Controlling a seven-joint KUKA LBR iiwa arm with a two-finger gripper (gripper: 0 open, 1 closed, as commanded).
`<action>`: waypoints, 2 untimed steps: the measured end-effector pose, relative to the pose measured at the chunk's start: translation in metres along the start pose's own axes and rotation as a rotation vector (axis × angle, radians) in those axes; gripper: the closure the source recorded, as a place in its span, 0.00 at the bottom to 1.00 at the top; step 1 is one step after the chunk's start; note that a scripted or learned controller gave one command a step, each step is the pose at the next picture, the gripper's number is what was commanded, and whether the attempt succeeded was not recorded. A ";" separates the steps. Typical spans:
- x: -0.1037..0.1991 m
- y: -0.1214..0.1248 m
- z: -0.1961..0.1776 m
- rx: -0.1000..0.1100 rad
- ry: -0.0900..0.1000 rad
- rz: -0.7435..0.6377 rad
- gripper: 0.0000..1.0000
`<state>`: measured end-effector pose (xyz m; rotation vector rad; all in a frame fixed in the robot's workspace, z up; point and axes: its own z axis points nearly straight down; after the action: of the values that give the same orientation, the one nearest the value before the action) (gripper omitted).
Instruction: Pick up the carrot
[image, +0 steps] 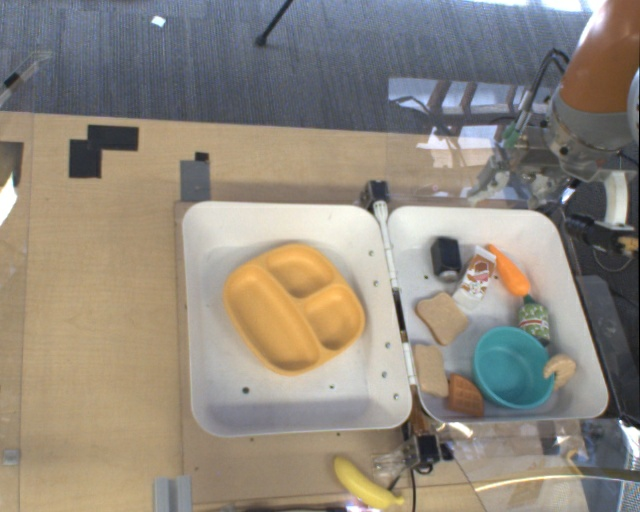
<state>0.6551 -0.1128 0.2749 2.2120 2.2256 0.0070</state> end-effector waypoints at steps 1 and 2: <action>-0.048 0.001 0.082 0.010 0.000 0.105 0.00; -0.070 -0.022 0.175 -0.005 0.000 0.194 0.00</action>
<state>0.6343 -0.1830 0.0995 2.4144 1.9988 0.0127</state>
